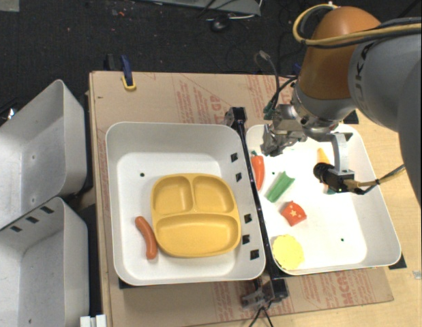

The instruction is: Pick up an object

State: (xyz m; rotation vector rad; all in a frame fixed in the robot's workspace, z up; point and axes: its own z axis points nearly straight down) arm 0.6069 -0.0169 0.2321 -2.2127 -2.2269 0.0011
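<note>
Camera view showed pincer (275, 142), grip state unclear, above red pepper (258, 171) by bin wall (251, 182); wall crowding could spoil grasp.

Crowded left side, open floor lower right

The right bin's (374, 251) lower right lies bare; chili (258, 171), green piece (279, 186), red piece (294, 213) and yellow disc (288, 251) crowd its left.
</note>
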